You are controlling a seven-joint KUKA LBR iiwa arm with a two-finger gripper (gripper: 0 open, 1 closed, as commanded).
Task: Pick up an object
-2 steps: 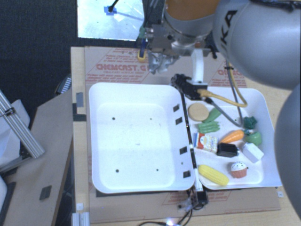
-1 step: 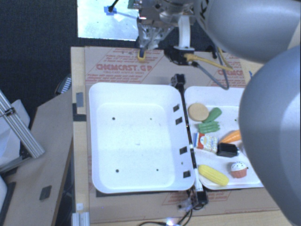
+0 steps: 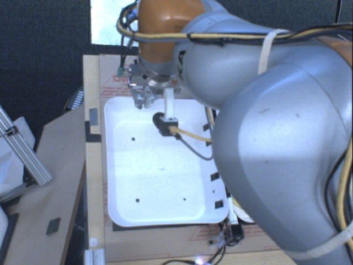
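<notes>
One tool over white bin's far edge, grip state unclear, perhaps nothing held.

Fixed overhead camera, slanted onto bin (arm close).

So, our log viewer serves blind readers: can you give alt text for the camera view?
A grey arm with an orange band reaches from the right, its gripper poised over the far edge of a shallow white bin. The bin sits on a bench.
</notes>
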